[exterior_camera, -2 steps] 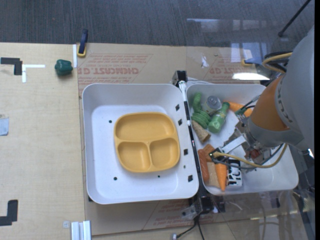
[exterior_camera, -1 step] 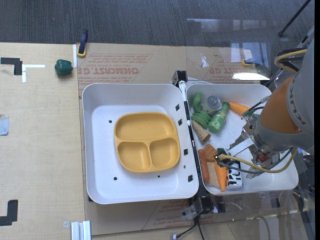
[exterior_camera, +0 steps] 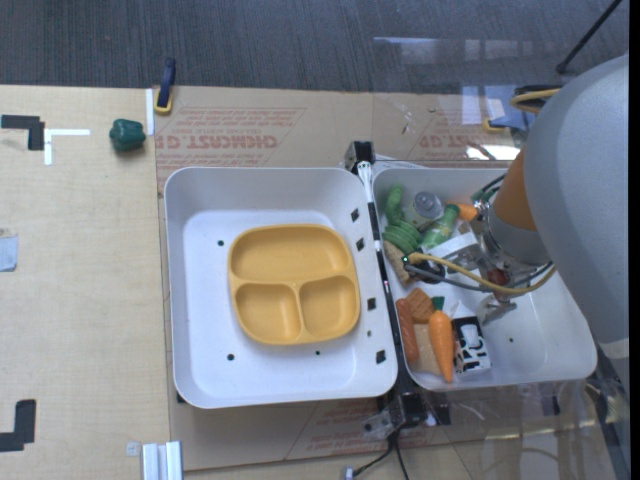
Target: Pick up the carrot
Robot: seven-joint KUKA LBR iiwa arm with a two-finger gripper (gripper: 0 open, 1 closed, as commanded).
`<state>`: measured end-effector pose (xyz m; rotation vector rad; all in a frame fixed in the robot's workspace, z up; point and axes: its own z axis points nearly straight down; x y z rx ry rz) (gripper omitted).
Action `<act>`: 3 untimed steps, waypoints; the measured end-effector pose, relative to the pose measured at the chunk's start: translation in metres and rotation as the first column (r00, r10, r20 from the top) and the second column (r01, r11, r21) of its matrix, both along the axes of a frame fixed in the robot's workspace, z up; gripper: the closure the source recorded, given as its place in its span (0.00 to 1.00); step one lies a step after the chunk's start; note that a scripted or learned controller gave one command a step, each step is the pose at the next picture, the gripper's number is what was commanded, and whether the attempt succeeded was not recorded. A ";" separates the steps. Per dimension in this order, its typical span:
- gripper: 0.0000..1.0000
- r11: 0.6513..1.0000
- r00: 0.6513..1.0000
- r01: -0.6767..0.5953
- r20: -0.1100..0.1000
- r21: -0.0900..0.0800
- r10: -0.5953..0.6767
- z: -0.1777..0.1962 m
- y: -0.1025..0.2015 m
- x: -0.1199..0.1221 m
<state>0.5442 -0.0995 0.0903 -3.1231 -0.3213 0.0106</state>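
The gripper (exterior_camera: pixel 470 268), mostly masked by the grey arm (exterior_camera: pixel 585 198) and its orange band (exterior_camera: pixel 515 200) at the right of the frame, hangs low over the right bin (exterior_camera: pixel 540 353); whether it is released or clenched cannot be told from this angle. The carrot (exterior_camera: pixel 441 345) lies near the lower left corner of that bin, pointing toward the bottom of the frame, just beside a brownish food piece (exterior_camera: pixel 410 330) on its left and a small black-and-white item (exterior_camera: pixel 471 347) on its right, with green toy vegetables (exterior_camera: pixel 404 230) crowded above. To the left, a yellow divided plate (exterior_camera: pixel 295 284) sits in the left bin (exterior_camera: pixel 200 368), and a green object (exterior_camera: pixel 127 135) rests on the desk (exterior_camera: pixel 70 318) at upper left. The approach appears to be under way, the carrot not yet grasped; the next move likely calls for shifting toward the frame's bottom and straddling the carrot without snagging its neighbours.
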 end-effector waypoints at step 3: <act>0.00 1.000 1.000 -0.011 0.002 0.000 0.011 0.001 -0.028 0.095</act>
